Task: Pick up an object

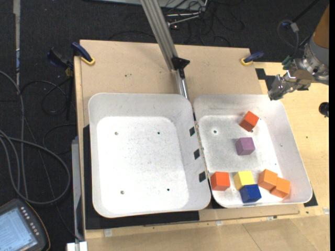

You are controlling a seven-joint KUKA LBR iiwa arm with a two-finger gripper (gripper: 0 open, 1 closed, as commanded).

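The right bin [293, 140] holds several small blocks. An orange block [249, 121] lies toward its far side, with a purple block [245, 146] just below it. Along the near edge sit an orange block [220, 180], a yellow block [243, 179], a blue block [250, 193] and two more orange blocks [275, 183]. My gripper [276, 90] hangs above the bin's far right corner, up and to the right of the far orange block, with nothing visibly between its fingers.
The left bin [99, 140] lies beside the right one on the wooden bench. A metal pole [159, 25] slants down from the top to the gap between the bins. Clamps [84, 53] sit at the bench's far corners.
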